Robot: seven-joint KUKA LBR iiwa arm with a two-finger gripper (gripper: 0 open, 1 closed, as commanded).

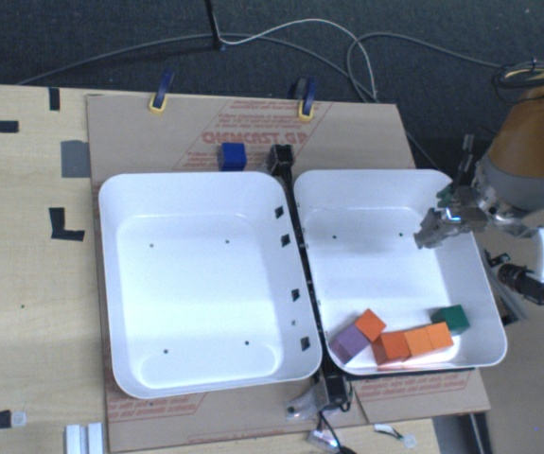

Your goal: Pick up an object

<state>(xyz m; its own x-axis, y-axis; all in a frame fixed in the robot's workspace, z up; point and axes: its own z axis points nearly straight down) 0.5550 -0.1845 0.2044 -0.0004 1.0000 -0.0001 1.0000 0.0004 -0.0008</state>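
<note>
Gripper hovers over right bin's far right side, can't tell its grip state, nothing visibly held, blocks well apart at near edge: purple block, orange blocks, green block.

Your right bin has a bare floor across its far and middle parts; you can descend there freely. The gripper hangs at that bin's right rim.

Near end is crowded: purple block, orange block, red-orange block, light orange block and green block sit bunched, mostly touching, hard against the near wall. Little room between them.

Black clips along the divider crowd that side.
</note>
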